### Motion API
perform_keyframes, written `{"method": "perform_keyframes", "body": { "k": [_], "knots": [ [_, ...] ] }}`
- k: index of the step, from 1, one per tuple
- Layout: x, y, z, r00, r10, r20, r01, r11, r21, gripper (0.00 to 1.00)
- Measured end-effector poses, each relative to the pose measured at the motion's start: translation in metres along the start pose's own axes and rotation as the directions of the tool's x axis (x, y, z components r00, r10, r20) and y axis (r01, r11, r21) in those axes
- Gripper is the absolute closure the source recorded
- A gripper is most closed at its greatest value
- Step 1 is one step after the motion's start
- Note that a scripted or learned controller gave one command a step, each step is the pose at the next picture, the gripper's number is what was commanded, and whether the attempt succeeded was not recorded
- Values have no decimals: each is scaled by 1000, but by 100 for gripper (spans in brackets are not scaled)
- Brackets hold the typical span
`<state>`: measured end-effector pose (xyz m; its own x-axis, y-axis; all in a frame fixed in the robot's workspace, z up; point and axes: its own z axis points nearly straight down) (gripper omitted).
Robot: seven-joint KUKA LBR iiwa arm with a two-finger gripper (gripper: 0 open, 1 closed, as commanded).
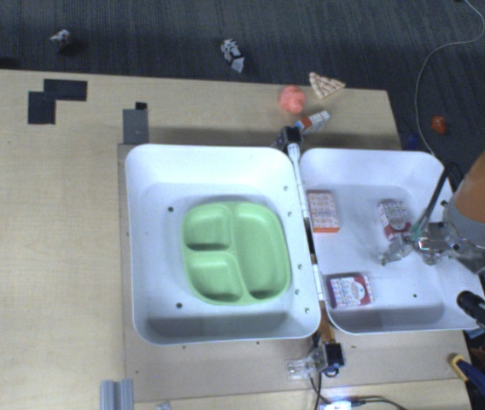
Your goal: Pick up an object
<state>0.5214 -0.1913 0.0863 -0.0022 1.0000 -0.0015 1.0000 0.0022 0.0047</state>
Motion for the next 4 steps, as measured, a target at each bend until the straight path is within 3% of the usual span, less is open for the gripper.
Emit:
{"method": "perform_keyframes", "body": {
  "k": [1, 2, 3, 4],
  "knots": [
    [0, 2, -12, 1000, -1, 2, 1, 1000, -7, 100],
    [29, 70, -132, 1000, -3, -1, 3, 1000, -1, 100],
    [29, 70, -131, 1000, -3, -1, 3, 1000, 0, 0],
    [11, 79, -12, 1000, 0, -2, 0, 1000, 3, 0]
  ]
}}
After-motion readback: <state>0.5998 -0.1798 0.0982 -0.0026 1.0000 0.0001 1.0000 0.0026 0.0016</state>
